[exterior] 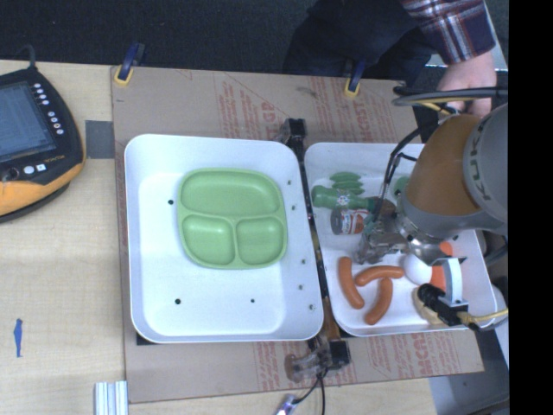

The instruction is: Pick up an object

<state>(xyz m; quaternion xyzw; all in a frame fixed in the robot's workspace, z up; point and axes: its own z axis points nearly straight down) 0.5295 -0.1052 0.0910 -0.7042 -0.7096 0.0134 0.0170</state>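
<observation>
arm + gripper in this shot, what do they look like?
The arm is bulky and rounded, with a grey shell and a broad orange band above the wrist. Black cables loop along its top and left side. The gripper is a small dark grey metal assembly at the wrist's end, over the right bin; its fingers are too small to make out.

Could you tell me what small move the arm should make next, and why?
Probably lower the hand a little toward the sausages in the right bin. It sits just above them, beside the small can, with nothing seen between its fingers.
</observation>
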